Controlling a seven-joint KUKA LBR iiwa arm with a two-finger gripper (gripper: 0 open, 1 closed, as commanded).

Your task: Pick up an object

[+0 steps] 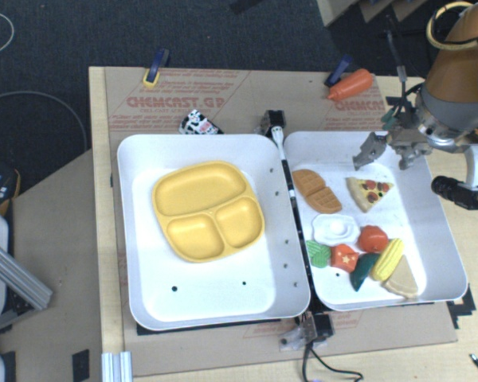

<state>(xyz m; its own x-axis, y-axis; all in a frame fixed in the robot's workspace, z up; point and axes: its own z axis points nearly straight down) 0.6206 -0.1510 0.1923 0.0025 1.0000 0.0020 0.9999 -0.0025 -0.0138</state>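
Note:
The right white bin (pixel 438 213) holds toy food: a bread slice (pixel 316 189), a pizza slice (pixel 369 192), a fried egg (pixel 335 229), a tomato (pixel 373 237), a corn cob (pixel 389 259), a green piece (pixel 318 255), a red star piece (pixel 344 256) and a tan wedge (pixel 401 280). My gripper (pixel 388 151) hangs over the bin's far part, just above and behind the pizza slice, its fingers spread open with nothing between them.
The left white bin (pixel 143 237) carries a yellow divided plate (pixel 208 210). Behind the bins lie an orange carrot toy (pixel 350 84), a black-and-white toy (pixel 197 122) and a yellow-blue clamp (pixel 154 68). A black clip (pixel 274 122) sits between the bins.

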